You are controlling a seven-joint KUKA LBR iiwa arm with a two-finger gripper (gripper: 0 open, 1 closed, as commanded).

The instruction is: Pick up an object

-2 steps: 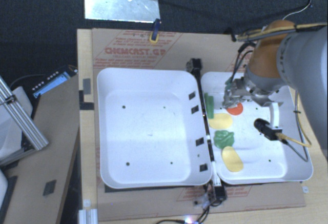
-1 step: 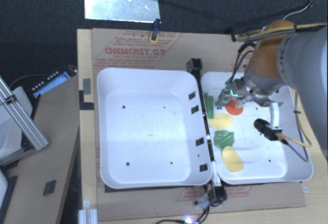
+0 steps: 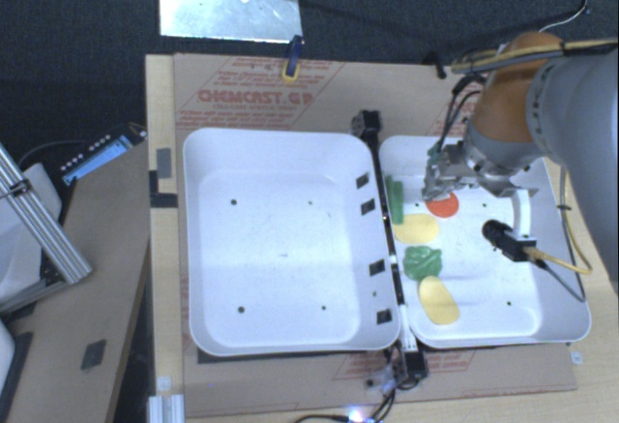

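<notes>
- I read the step in hand as the descent onto a target; no lift has begun, by my judgement.
- Gripper [image 3: 440,184] sits low over the right bin [image 3: 503,307], toward 11 o'clock from the bin's middle. The arm [image 3: 571,111] comes in from 2 o'clock.
- The likely target is the red round piece [image 3: 446,208]. It lies on the bin floor just at 6 o'clock of the gripper, its top edge tucked under the tool.
- Gripper state: spread or pressed together, I cannot tell; its own body hides this from above. I see nothing held.
- Neighbours of the red piece: pale yellow piece [image 3: 416,229] just beside it at 8 o'clock; green stick [image 3: 395,200] along the bin wall at 9 o'clock; green lump [image 3: 423,262] and a second yellow piece [image 3: 438,301] farther off at 6–7 o'clock.
- Left bin [image 3: 280,247]: no part in this step.
- Next move, as I judge it: centre over the red piece with a small shift toward 6 o'clock, close, then raise straight up. The piece looks flat, so the grip needs to reach low.
</notes>
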